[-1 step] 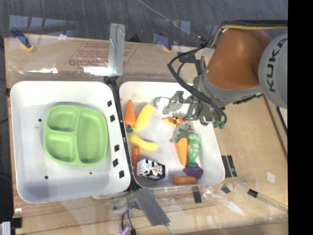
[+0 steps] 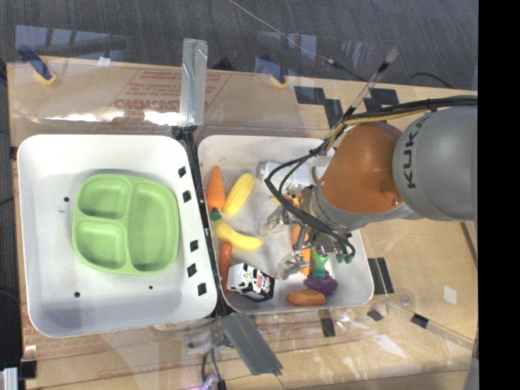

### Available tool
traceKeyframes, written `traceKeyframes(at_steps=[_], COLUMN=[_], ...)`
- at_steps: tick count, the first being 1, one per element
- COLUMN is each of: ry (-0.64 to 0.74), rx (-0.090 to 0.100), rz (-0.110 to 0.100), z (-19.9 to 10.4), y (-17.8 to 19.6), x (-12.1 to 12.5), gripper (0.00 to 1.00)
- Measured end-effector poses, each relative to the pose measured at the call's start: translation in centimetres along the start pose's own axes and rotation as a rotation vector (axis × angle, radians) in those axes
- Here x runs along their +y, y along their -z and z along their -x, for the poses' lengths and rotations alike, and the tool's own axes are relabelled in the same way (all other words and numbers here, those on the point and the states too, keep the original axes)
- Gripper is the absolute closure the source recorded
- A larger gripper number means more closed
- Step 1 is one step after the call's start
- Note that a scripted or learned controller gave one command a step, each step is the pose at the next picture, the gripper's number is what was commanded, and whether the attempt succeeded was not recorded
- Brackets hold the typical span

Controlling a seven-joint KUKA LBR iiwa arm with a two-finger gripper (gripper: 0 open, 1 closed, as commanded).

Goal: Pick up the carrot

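The carrot [image 2: 214, 190], orange with a green stem end, lies along the left wall of the right bin [image 2: 244, 146]. A yellow corn cob [image 2: 240, 193] rests just to its right. My gripper [image 2: 291, 238] hangs low over the middle of the right bin, to the right of the carrot and apart from it. The orange wrist band [image 2: 361, 173] and loose cables cover much of the gripper. A small orange piece [image 2: 304, 246] shows close under the gripper, too hidden to identify.
The right bin also holds a banana [image 2: 237, 236], a small orange item [image 2: 225, 258], a black-and-white box [image 2: 249, 281], a green piece [image 2: 320, 264], a purple eggplant [image 2: 322, 284] and a brown sausage [image 2: 305, 297]. A green divided plate [image 2: 127, 223] sits in the left bin [image 2: 41, 185].
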State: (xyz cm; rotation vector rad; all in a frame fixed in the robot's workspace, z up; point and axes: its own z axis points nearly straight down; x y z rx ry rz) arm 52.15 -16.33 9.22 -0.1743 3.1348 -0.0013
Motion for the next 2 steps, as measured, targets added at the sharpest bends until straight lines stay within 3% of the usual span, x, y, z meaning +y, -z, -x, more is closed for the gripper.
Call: traceKeyframes(at_steps=[1, 2], ry=[0.010, 0.054], rx=[0.000, -0.009], rz=[0.001, -0.003], z=[0.2, 0.4], y=[1.0, 10.8], x=[0.3, 1.2], gripper=[1.00, 1.00])
